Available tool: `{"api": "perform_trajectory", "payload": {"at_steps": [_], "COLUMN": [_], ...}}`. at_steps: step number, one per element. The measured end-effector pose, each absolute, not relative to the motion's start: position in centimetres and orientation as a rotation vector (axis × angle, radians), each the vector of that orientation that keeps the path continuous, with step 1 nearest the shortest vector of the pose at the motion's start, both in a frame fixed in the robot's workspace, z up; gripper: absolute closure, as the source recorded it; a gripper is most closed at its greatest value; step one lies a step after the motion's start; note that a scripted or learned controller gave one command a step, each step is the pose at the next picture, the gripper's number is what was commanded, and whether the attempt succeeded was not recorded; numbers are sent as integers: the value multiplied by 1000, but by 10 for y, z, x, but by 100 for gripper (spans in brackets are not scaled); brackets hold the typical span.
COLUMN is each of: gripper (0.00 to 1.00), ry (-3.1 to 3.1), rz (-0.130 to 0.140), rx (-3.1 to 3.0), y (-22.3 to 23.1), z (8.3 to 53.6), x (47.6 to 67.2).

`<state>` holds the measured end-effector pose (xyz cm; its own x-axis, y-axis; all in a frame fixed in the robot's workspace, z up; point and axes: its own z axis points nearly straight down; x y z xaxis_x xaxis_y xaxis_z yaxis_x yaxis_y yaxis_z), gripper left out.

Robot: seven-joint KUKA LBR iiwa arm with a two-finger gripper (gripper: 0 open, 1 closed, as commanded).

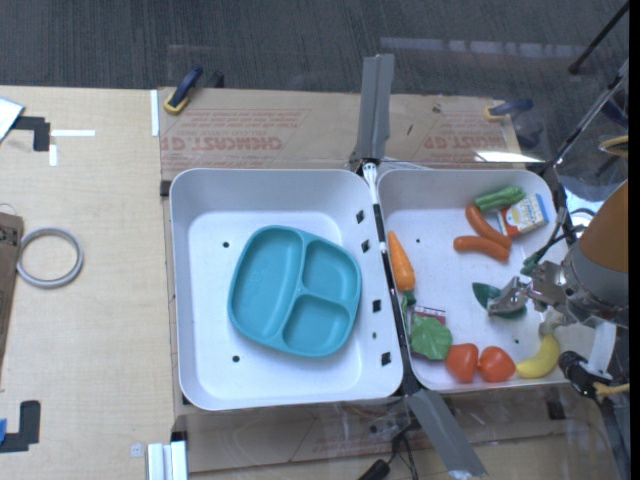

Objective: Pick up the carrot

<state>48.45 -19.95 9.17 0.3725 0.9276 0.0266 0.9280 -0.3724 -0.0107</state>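
Nearest the lens, at the bottom edge of the right bin, sit two red tomatoes side by side, with a yellow banana just to their right and a leafy green piece touching them on the left. Above that green piece lies a small packet with a pink and green label; its writing is too small to read. The carrot rests against the right bin's left wall, close to the divide between the two bins, its orange body running up and down the view and slightly tilted. It is well apart from the end effector, which reaches in from the right over the bin's middle right part, above a dark green item; whether it is released or clenched I cannot tell, and nothing can be seen gripped in it. Toward the bin's far right corner lie two orange-red sausages, a green vegetable and a small carton with print too blurred to read. The left bin holds a teal divided plate. Behind the bins, brown cardboard carries red printing, upside down and mirrored, that appears to read CHEMCAST GP. A roll of tape lies on the worktop at the left.
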Motion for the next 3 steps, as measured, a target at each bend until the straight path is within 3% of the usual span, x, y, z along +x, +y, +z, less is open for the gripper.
{"api": "perform_trajectory", "payload": {"at_steps": [1, 2, 3], "gripper": [100, 100, 100], "ry": [-1745, -1663, -1767], "rz": [-8, 9, 10], "rx": [-2597, -2664, -2595], "y": [-205, -188, -139], "z": [98, 344, 303], "x": [482, 554, 568]}}
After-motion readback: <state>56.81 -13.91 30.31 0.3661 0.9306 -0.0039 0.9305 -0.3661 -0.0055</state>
